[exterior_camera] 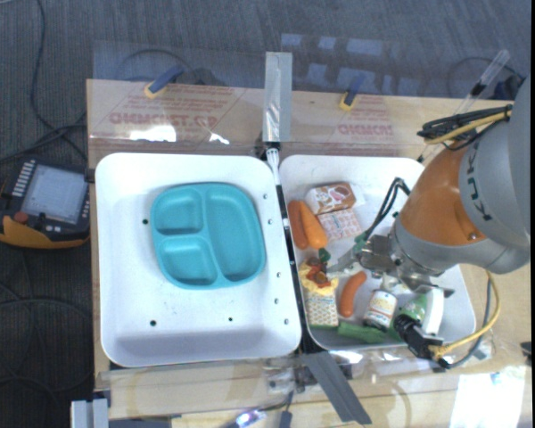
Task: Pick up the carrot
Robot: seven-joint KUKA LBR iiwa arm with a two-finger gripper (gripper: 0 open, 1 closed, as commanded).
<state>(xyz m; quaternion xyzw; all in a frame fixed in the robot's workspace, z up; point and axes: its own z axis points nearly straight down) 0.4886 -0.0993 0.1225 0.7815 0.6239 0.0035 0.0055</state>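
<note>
The carrot [306, 226] is orange and tapered. It lies along the left wall of the right bin [459, 315], near the bin's upper left. My gripper [372, 259] hangs over the middle of the same bin, to the right of the carrot and a little lower, apart from it. Its metal wrist block sits below the arm's orange band [437, 208]. Nothing of the carrot is covered.
The right bin also holds a snack packet [332, 200], a red sausage [350, 294], a small jar [381, 308], a green item [364, 333] and a yellow-red toy [316, 279]. A blue divided plate [207, 233] lies in the left bin [125, 328].
</note>
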